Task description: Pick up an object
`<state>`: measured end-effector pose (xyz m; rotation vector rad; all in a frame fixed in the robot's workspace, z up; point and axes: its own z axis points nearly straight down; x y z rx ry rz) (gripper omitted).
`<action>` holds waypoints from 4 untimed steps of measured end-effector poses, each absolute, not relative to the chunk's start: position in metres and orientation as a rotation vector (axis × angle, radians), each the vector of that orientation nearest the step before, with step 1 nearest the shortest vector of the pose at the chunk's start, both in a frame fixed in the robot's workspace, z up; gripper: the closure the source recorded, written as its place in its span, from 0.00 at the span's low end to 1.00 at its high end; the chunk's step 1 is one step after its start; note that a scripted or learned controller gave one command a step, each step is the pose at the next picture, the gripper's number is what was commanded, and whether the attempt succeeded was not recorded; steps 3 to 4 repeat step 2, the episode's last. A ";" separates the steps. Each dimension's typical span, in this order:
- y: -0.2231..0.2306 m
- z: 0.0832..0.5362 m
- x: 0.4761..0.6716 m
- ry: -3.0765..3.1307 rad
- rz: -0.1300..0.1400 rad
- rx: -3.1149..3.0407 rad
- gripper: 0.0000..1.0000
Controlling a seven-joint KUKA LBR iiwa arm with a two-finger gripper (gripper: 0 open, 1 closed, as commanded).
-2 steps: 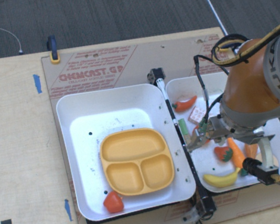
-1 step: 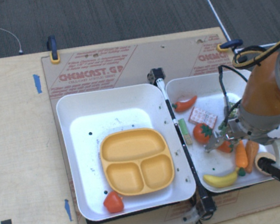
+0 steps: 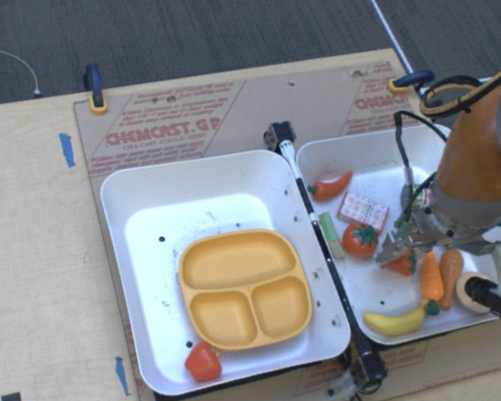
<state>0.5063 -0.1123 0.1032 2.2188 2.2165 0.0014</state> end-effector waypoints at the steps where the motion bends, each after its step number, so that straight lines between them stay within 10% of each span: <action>1: -0.088 0.185 0.480 2.222 0.002 2.219 1.00; 4: -0.026 0.189 0.480 2.223 0.003 2.220 1.00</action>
